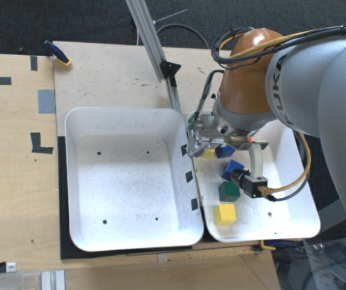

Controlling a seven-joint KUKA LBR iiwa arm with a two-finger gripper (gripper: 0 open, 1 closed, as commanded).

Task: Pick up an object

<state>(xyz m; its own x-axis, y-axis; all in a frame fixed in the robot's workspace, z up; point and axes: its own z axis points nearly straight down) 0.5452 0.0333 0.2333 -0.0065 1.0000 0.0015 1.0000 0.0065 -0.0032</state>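
Observation:
My gripper (212, 145) hangs low over the upper left part of the right bin (293, 219), under the orange wrist band. Directly beneath it lie a small yellow piece (208, 153) and a blue piece (224, 151), both partly hidden by the gripper body. Further down the same bin sit a blue block (233, 170), a green block (228, 191) and a yellow cube (224, 214). Nothing is visibly held between the fingers.
The left bin (124, 180) lies beside the right one, sharing a raised middle rim. A slanted metal pole (151, 38) rises behind the bins. Black cables and a small black connector (252, 185) hang from the wrist above the green block.

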